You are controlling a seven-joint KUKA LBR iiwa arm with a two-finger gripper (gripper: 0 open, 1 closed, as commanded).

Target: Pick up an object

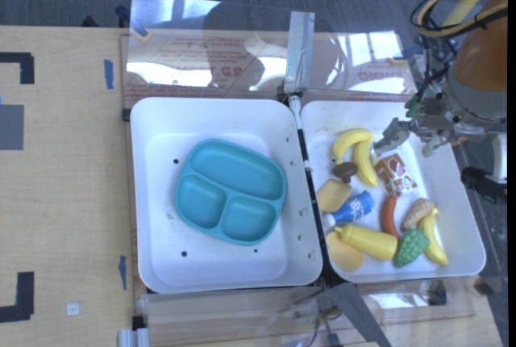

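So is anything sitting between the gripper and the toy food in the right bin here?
Nothing visible does. The gripper hangs over the upper part of the right bin, right beside the banana and the orange packet, with no lid or wall between them. The other items lie packed together lower in the bin.

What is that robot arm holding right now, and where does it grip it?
Nothing, as far as the view shows: the gripper hovers above the right bin, near the banana, with no toy between its fingers.
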